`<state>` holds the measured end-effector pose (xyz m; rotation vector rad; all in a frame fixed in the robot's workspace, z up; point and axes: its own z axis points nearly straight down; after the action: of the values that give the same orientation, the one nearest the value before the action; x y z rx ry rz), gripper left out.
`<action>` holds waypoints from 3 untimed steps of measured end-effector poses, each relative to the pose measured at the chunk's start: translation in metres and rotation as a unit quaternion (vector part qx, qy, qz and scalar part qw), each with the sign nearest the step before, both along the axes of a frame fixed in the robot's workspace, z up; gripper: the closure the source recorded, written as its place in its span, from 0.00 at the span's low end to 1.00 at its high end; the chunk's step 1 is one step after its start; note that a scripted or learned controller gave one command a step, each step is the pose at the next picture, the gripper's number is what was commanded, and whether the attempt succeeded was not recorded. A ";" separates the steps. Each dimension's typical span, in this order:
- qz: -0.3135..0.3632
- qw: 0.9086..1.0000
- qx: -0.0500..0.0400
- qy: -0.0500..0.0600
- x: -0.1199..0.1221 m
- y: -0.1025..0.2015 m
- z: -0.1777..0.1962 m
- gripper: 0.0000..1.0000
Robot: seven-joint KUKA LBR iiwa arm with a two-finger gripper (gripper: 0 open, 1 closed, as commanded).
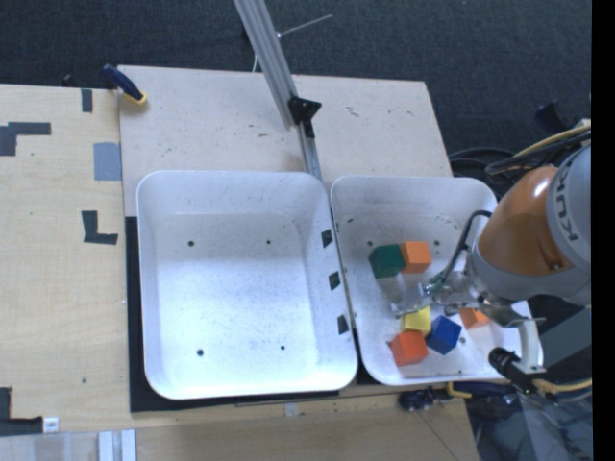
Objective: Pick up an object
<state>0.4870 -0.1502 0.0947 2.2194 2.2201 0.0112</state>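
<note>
The right bin (pixel 384 200) holds several small blocks. A green cube (pixel 386 260) and an orange cube (pixel 417 254) sit side by side near its middle. Lower down lie a yellow block (pixel 417 320), a blue cube (pixel 444 335), a red-orange cube (pixel 408 348) and a small orange piece (pixel 473 318). My gripper (pixel 420 299) reaches in from the right, low over the bin, just above the yellow block and below the green and orange cubes. Its metal fingers are blurred among the blocks.
The left bin (pixel 154 257) stands beside the right one. A metal pole (pixel 272 51) slants down from the top to the bins' shared wall. A blue and yellow tool (pixel 126 84) lies on the bench at the upper left.
</note>
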 end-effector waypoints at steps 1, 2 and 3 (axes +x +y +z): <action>0.002 1.000 0.000 0.000 0.000 0.001 0.011 1.00; 0.001 1.000 -0.002 0.001 0.002 -0.003 0.073 1.00; 0.001 1.000 -0.003 0.001 0.000 -0.007 0.135 1.00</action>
<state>0.4867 -0.1570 0.2299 2.2159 2.2195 0.0037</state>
